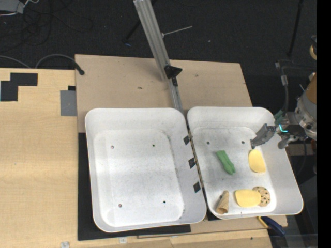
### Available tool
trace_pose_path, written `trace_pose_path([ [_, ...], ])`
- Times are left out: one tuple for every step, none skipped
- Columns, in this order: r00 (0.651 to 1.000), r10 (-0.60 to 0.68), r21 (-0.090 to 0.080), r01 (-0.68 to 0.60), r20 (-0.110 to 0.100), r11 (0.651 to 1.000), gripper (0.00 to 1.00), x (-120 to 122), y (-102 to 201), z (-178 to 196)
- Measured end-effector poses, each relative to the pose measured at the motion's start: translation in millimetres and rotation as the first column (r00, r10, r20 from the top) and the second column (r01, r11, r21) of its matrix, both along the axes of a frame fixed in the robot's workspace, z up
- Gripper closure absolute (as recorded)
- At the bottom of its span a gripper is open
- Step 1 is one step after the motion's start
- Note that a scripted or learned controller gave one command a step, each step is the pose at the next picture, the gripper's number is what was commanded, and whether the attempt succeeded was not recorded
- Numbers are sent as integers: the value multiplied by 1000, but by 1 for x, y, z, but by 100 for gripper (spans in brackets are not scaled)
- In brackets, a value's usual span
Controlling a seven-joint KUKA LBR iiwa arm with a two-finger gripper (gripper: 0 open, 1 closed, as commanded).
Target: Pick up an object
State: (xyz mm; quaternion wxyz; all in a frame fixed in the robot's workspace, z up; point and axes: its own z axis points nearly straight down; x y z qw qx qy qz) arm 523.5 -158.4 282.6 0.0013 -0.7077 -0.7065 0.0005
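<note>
Lemon [257,160] is seen in the right bin [243,119], near its right wall, just below the gripper [273,137]. Gripper fingers are spread apart with nothing between them. Pepper [226,162], cone [223,202], chip [247,198] and cookie [262,195] are found nearby.

Two white bins sit side by side on the bench [41,154]. The right bin [227,119] holds a green piece [225,161], two yellow pieces, a cookie [263,196] and a cone [223,202]. The end effector [271,137] hovers at its right rim.
</note>
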Motion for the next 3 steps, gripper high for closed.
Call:
trace_pose_path([
  [1000,1,1,-1,-5,1000,0,-2,3,-44],
  [1000,1,2,-1,-7,1000,0,-3,3,-108],
  [1000,1,2,-1,-7,1000,0,-2,1,-172],
])
